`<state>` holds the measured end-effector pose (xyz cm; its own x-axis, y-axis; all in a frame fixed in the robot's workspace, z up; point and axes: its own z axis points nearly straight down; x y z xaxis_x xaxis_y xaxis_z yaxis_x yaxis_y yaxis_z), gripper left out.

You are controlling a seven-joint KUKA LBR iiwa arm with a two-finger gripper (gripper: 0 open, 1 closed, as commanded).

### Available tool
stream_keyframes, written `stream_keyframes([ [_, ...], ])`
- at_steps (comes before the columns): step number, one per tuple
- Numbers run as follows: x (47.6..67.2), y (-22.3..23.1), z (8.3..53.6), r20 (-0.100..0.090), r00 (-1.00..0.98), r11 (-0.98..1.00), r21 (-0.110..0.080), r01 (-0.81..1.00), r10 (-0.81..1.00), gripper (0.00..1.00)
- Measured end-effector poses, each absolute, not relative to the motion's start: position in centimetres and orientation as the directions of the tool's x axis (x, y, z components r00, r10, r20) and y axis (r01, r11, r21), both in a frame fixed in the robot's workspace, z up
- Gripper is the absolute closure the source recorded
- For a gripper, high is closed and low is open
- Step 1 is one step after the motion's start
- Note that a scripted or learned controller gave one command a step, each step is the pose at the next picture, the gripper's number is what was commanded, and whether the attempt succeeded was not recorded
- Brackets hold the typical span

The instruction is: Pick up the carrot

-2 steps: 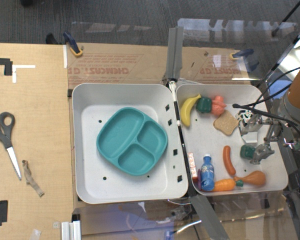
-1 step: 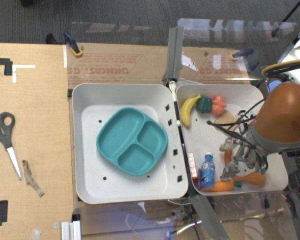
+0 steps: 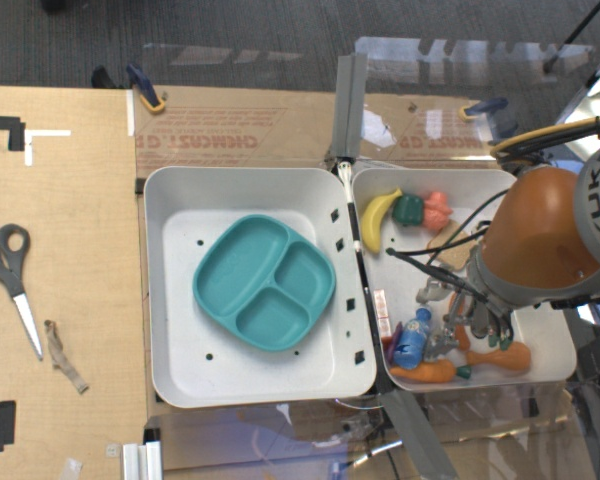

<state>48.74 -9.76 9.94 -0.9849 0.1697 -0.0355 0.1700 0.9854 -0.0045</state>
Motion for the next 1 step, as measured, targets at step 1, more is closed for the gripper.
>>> stream_keyframes([
  [1,55.33,-12.18,12.24,-0.006,-1.0,1.0,-0.001,-0.005,-0.005,0.0],
])
